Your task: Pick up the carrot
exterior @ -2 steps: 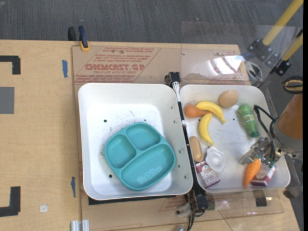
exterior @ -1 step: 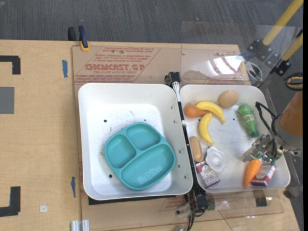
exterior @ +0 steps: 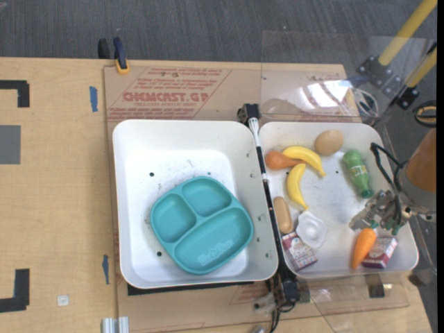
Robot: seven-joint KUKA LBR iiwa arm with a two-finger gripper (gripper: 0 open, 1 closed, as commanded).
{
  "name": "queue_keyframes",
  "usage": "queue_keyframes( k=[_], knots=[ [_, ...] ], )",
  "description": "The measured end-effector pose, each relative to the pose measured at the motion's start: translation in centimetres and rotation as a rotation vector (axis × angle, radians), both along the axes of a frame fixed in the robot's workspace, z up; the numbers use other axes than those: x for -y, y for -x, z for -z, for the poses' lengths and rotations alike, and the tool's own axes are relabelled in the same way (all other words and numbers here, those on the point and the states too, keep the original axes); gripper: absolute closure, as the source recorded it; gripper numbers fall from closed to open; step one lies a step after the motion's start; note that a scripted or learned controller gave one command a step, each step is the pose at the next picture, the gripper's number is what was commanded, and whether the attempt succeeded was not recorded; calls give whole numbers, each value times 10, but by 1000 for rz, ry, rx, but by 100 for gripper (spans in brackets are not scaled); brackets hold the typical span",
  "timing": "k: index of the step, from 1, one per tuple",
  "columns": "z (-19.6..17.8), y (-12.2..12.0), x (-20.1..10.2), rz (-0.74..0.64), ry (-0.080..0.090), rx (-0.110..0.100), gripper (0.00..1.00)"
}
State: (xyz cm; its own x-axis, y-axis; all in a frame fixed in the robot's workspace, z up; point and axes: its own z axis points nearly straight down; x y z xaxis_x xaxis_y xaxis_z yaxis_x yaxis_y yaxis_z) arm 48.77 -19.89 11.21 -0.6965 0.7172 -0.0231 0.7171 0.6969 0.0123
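From the overhead camera, my gripper [exterior: 378, 217] hovered just above the carrot [exterior: 361, 247], which lay near the right bin's [exterior: 409, 263] front-right rim beside a small carton [exterior: 381, 250], with open floor leftward; finger state I couldn't tell.

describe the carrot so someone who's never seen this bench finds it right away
Look in the right bin, at its near right corner. The carrot lies there just below the pincer, beside a small purple carton. It is the one orange tapered piece there; the other orange item sits far off by the bananas.
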Motion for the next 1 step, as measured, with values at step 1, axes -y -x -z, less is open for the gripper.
queue_keyframes(
  k=[1],
  knots=[
    [-10, -3, 0, 3, 3, 10, 100]
  ],
)
